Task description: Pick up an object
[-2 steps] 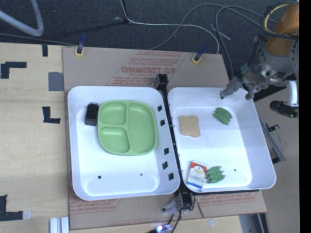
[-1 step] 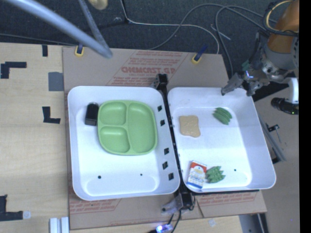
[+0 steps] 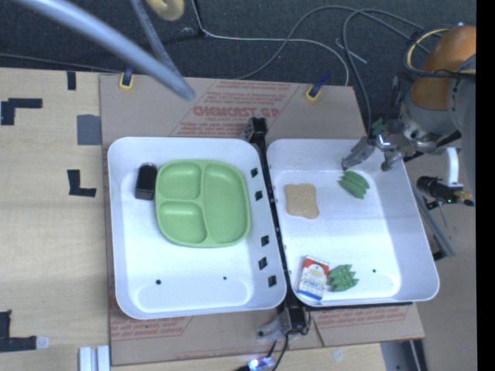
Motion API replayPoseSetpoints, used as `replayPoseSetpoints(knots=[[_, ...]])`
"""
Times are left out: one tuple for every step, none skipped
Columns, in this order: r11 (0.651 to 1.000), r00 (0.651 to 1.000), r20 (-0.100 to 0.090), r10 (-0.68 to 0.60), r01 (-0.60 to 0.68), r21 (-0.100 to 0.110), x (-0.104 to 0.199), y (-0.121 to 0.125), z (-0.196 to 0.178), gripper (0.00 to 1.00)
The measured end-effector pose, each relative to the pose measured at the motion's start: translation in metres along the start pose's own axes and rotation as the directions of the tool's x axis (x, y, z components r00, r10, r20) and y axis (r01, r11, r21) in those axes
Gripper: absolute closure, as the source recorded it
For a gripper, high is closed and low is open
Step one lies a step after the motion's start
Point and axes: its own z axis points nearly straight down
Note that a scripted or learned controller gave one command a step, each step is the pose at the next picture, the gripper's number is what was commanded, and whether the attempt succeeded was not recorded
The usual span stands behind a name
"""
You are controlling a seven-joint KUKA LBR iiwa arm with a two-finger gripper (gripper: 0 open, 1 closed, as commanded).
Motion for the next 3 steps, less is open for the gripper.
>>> replayPoseSetpoints(knots=[[1.000, 1.000, 0.001, -0.002, 0.002, -0.001, 0.001, 0.003, 0.064, 0.00], [1.000, 1.000, 0.003, -0.001, 0.001, -0.006, 0.002, 0.004, 0.064, 0.00], [1.000, 1.000, 0.006, -0.003, 0.003, -0.011, 0.002, 0.005, 0.052, 1.00]])
